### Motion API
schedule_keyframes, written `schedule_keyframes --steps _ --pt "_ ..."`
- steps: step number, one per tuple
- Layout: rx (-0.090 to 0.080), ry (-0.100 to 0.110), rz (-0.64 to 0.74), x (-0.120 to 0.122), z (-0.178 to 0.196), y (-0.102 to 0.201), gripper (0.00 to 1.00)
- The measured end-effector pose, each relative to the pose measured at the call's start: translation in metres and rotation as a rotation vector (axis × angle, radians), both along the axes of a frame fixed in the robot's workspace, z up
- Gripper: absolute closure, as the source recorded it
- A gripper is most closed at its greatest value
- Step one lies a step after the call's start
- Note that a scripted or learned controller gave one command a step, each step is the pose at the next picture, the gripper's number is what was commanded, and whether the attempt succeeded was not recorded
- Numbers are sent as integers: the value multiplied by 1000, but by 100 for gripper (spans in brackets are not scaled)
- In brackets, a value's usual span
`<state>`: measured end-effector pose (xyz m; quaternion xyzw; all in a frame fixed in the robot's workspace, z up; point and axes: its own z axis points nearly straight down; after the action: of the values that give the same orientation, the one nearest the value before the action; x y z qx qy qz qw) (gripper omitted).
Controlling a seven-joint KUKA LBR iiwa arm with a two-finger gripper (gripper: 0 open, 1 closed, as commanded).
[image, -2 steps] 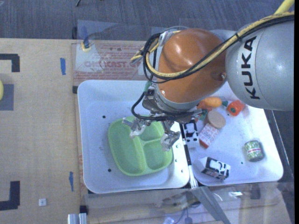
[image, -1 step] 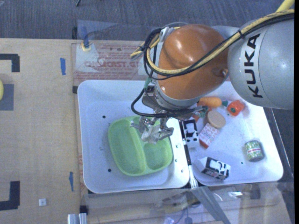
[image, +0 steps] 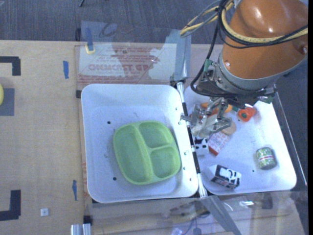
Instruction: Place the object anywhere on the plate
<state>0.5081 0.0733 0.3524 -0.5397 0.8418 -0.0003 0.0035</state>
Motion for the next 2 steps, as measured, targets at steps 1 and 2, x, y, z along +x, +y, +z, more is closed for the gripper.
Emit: schedule_keyframes --steps 1,2 --pt "0 -1 -24 -22 84 -20 100" --pt "0 -4 101 -10 84 -4 100"
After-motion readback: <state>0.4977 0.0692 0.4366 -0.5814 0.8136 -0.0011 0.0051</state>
